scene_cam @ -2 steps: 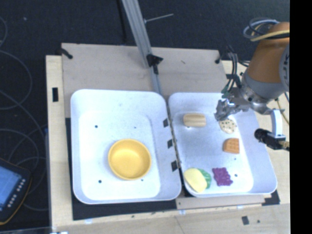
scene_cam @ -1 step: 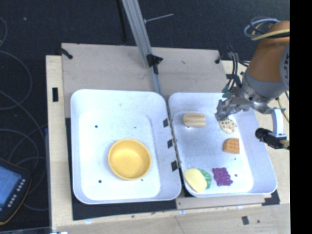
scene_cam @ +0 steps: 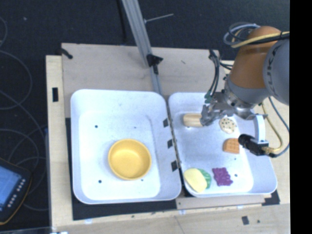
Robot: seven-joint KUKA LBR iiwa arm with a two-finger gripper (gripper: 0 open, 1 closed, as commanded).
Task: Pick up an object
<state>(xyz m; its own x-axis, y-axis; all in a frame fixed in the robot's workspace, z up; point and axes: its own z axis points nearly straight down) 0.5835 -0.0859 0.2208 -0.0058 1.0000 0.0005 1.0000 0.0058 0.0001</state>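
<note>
From my station I see the left bin (scene_cam: 87,106) holding a yellow bowl (scene_cam: 129,159) near its middle. In the right bin (scene_cam: 195,145) the arm (scene_cam: 253,67) reaches down to the far side, and its gripper (scene_cam: 208,113) sits right against the near end of a tan roll-shaped piece (scene_cam: 192,120). I think the fingers are touching it, but the view is too dim there for me to tell whether they are spread or closed on it. Just right of the gripper lies a speckled round cookie (scene_cam: 227,125), then an orange waffle piece (scene_cam: 231,146). At the near edge sit a yellow-green item (scene_cam: 197,180) and purple grapes (scene_cam: 223,176).
</note>
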